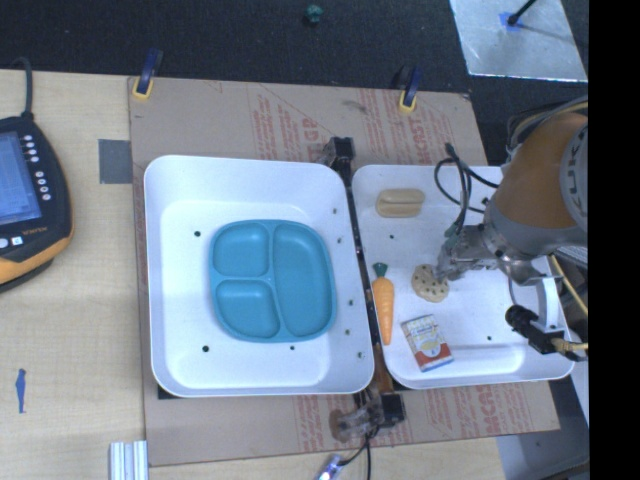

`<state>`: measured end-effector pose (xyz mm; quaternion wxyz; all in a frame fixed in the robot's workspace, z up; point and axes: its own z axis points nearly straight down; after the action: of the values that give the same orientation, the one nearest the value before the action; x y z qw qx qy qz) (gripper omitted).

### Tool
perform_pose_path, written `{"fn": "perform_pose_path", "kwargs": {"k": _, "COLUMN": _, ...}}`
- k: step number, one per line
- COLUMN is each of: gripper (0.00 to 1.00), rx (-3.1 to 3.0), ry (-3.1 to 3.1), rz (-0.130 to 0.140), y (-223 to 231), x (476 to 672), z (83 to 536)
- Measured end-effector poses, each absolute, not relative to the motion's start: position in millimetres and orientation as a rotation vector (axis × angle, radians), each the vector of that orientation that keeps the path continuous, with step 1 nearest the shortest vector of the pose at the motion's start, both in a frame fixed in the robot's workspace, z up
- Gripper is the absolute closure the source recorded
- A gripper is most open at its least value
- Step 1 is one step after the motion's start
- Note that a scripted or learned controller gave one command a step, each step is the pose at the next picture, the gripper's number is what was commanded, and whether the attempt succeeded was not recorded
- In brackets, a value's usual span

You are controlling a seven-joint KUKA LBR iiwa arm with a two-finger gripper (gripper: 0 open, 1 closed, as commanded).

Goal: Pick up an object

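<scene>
Grey arm [545, 183], orange band, black cables, metallic gripper [455, 258].

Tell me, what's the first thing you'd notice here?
Probably the blue plate with three sections, lying in the middle of the left bin. Next, the grey and orange arm reaching into the right bin, its gripper down beside a cookie. Near them lie a carrot, a small carton and a tan bun.

Cookie [431, 283], carrot [383, 302] and carton [427, 343] crowd the right bin [520, 368].
</scene>
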<state>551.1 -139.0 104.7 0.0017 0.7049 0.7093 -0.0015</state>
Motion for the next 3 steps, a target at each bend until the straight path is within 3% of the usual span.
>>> {"fn": "perform_pose_path", "kwargs": {"k": 1, "gripper": 0.00, "rx": 2.211, "ry": 2.227, "rz": -0.006, "y": -139.0, "x": 551.0, "z": 104.6}}
{"fn": "perform_pose_path", "kwargs": {"k": 2, "gripper": 1.00, "rx": 2.209, "ry": 2.228, "rz": -0.008, "y": -140.0, "x": 551.4, "z": 114.9}}
{"fn": "perform_pose_path", "kwargs": {"k": 3, "gripper": 0.00, "rx": 2.207, "ry": 2.230, "rz": -0.010, "y": -140.0, "x": 551.3, "z": 114.9}}
